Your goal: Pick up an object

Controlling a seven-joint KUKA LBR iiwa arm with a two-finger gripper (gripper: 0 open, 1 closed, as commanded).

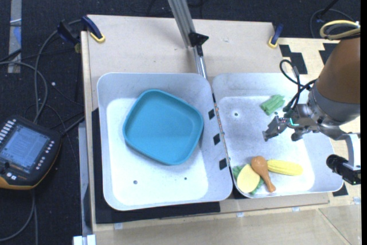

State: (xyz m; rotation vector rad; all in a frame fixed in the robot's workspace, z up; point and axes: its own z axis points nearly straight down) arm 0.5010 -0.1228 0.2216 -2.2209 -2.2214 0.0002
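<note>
Pale, matte wooden bench (143, 46) on dark speckled carpet, cables trailing around it. Two shallow white bins side by side, rounded corners, dull scuffed surfaces. In the right bin (241, 94), four small plastic toys: a yellow corn cob (284, 167), long and ribbed, lying near the front rim; just to its left an orange drumstick-shaped piece (262, 171), smooth, rounded at one end, lying partly over a flat yellow-green slice (248, 179); farther back, a light green leafy piece (273, 104), ridged, well apart from the others. Above the bin's middle, between the green piece and the corn cob, the dark metal gripper (282, 128); whether open or closed, cannot tell, and nothing seen gripped. Behind it, the bulky grey-and-orange arm (341, 80) reaching in from the right. In the left bin (114, 192), a smooth, glossy blue plate (163, 126), square with rounded corners, turned slightly askew. Off the bench to the left, a handheld control pendant (24, 152) with a screen.
</note>
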